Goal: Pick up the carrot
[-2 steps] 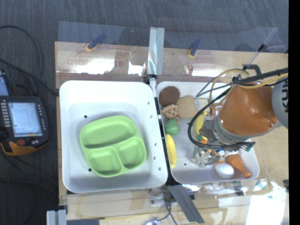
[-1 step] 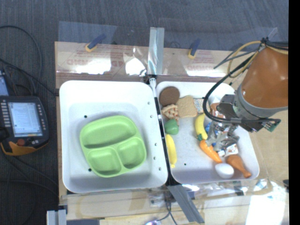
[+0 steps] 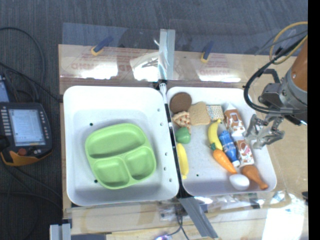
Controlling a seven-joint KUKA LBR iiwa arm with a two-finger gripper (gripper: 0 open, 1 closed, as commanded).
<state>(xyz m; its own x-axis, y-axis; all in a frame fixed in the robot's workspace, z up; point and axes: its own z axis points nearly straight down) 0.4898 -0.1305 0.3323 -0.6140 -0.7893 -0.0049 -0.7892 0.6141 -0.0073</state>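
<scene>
The orange carrot (image 3: 224,161) lies at a slant in the right bin (image 3: 200,181), between a blue bottle (image 3: 227,144) and a white egg (image 3: 239,181). My gripper (image 3: 264,132) hangs over the bin's right rim, to the right of the carrot and apart from it. Its fingers are spread and nothing sits between them.
The right bin also holds a banana (image 3: 214,133), a brown round item (image 3: 180,101), a cracker (image 3: 198,113), a green pepper (image 3: 182,135), a yellow item (image 3: 182,160), small cartons (image 3: 233,121) and a drumstick (image 3: 254,176). The left bin (image 3: 80,104) holds a green divided plate (image 3: 120,155).
</scene>
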